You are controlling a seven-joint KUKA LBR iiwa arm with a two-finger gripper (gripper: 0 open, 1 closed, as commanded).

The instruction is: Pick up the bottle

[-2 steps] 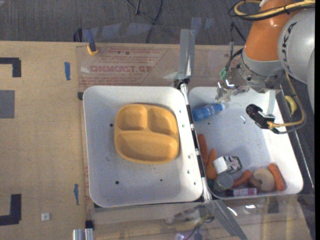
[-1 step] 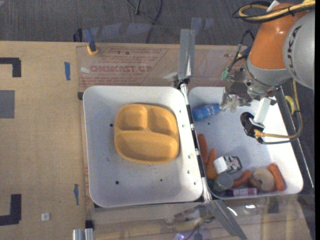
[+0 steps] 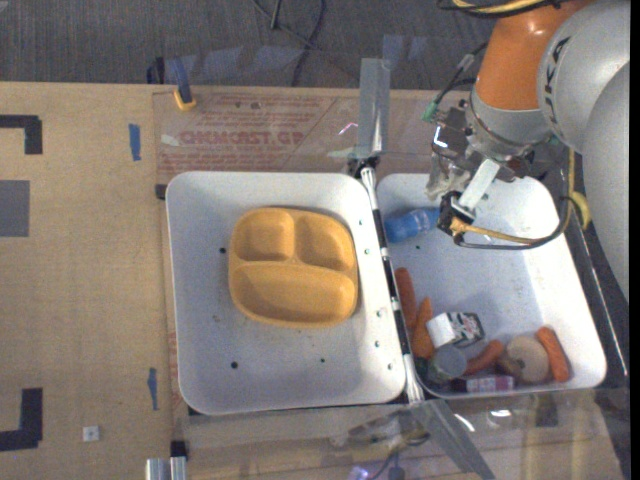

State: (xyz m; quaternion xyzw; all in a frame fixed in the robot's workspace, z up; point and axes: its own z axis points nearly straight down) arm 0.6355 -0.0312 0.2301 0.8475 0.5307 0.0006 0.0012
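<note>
A blue bottle (image 3: 407,224) lies on its side at the far left of the right bin (image 3: 520,268), against the wall between the two bins. My gripper (image 3: 441,186) hangs over the bin's far left corner, just up and to the right of the blue bottle and close to it. Nothing shows between its fingers. A small white container with a black label (image 3: 455,328) lies nearer the front of the same bin.
The left bin (image 3: 200,298) holds a yellow divided plate (image 3: 294,266). Along the right bin's front lie several orange carrots (image 3: 404,293), a grey round piece (image 3: 450,360), a beige lump (image 3: 527,356) and a pink item (image 3: 490,383). A metal post (image 3: 372,108) stands behind the bins.
</note>
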